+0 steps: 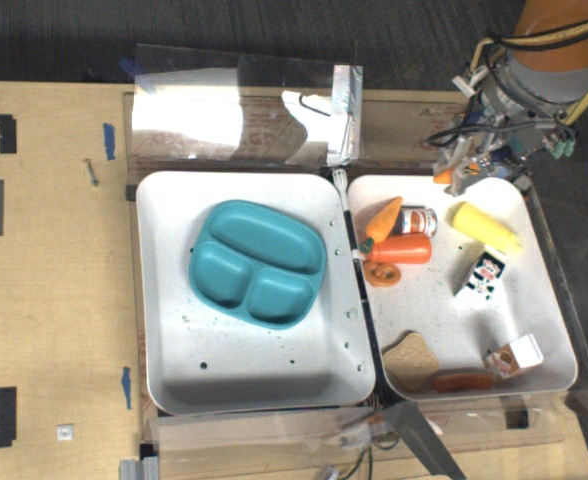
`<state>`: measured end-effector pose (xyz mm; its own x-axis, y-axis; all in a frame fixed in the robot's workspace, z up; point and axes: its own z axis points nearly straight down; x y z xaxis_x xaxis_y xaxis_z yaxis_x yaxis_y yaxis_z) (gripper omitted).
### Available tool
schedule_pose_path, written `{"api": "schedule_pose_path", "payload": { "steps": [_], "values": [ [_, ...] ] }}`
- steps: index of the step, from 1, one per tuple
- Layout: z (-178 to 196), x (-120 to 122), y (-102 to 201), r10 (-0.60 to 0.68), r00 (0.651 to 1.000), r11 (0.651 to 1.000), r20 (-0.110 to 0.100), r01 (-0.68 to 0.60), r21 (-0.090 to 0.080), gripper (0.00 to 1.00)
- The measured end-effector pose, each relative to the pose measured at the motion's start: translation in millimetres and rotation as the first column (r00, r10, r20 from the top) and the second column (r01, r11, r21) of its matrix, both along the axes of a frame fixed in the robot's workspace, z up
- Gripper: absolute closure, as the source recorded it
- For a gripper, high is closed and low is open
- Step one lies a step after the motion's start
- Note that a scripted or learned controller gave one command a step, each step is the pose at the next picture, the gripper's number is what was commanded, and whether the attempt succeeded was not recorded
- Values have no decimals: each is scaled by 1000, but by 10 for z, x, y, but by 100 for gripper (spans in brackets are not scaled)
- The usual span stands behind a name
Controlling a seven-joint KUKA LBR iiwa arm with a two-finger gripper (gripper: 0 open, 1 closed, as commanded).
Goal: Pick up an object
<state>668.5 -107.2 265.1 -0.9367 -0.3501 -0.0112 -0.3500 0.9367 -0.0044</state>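
Note:
My gripper [471, 166] hangs over the far rim of the right bin [544, 298], just above and left of a yellow block [486, 226]. A small orange bit [442, 176] shows at the gripper's left side; I cannot tell whether it is held. In the right bin lie an orange carrot [382, 218], a small can [417, 220], a red-orange tube [400, 250], an orange disc [382, 274], a black-and-white box [482, 276], a bread slice [409, 354], a sausage [462, 380] and a small white-and-brown pack [515, 354].
The left bin [164, 298] holds a teal divided plate [258, 262]. A clear plastic sheet [244, 118] stands behind the left bin. The arm's orange band [564, 3] and cables [514, 78] fill the top right corner.

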Motion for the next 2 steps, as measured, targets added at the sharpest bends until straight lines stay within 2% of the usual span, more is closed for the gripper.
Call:
{"api": "schedule_pose_path", "payload": {
  "steps": [1,2],
  "values": [
    [-192,-6,249,13,1000,1000,-8,-13,3,100],
    [-49,19,254,11,1000,1000,6,-11,3,100]
  ]
}}
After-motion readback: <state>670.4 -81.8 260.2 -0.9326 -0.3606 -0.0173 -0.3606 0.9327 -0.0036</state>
